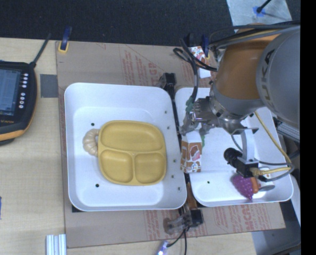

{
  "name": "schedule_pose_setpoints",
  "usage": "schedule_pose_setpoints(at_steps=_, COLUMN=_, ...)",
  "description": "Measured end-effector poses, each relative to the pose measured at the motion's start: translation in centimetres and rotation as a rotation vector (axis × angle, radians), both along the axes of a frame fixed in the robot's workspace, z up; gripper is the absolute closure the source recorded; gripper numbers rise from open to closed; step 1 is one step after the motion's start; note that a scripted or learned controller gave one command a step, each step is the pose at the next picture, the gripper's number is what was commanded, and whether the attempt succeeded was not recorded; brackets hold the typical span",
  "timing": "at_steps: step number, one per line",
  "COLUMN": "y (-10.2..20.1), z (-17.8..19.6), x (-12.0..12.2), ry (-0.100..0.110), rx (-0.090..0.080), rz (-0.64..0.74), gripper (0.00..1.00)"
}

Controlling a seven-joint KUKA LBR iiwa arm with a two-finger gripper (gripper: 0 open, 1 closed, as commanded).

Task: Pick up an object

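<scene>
Two bins (75, 142) are set on the table | tool (194, 125) is poised over a brown-and-white carton (191, 156) at the right bin's left wall | finger state cannot be told

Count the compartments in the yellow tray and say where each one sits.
3. In the yellow tray, lying in the left bin: one wide compartment across its far side, and two smaller ones, near-left and near-right.
</scene>
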State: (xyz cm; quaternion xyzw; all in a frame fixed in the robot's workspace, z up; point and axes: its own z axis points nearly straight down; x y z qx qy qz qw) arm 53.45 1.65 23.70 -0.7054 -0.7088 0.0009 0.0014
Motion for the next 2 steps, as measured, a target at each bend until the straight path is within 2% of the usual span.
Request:
schedule_pose_setpoints(at_steps=1, y=4.2, z=-0.2, x=-0.6, ry=0.003, rx=-0.001, rz=0.001, gripper=1.0)
schedule_pose_setpoints(at_steps=2, y=-3.7, z=-1.1, x=-0.3, ry=0.002, rx=0.0, rz=-0.003, gripper=1.0)
